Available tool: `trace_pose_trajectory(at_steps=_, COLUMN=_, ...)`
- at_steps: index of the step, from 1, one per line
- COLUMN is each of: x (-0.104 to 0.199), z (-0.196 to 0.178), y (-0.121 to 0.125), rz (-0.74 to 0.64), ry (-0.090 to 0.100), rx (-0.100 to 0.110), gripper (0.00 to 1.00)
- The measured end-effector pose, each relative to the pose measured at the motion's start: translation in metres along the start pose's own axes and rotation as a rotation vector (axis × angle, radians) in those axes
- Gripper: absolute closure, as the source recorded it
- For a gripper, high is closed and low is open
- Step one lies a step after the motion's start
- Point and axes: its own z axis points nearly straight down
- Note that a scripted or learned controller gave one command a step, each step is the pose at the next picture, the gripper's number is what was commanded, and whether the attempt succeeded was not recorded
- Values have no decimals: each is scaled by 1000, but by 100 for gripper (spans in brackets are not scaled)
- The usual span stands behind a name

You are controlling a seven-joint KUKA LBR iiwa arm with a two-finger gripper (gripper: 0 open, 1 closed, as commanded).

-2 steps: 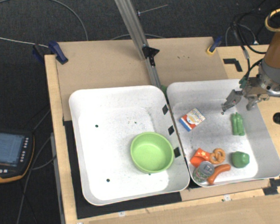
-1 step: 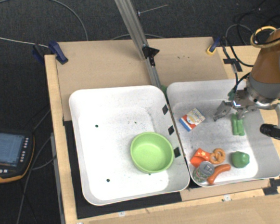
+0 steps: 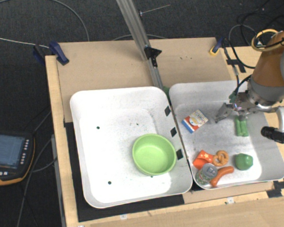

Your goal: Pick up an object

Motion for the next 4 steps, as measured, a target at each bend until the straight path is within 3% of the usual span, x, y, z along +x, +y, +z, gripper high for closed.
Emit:
trace_pose_trajectory(at_steps=1, x=0, z=-10, y=0, rz=0, ry=0, rx=0, gripper=100)
trace_pose_trajectory(at_steps=4, x=2, z=-160, y=17, rz=1, ry=0, rx=3, gripper=100)
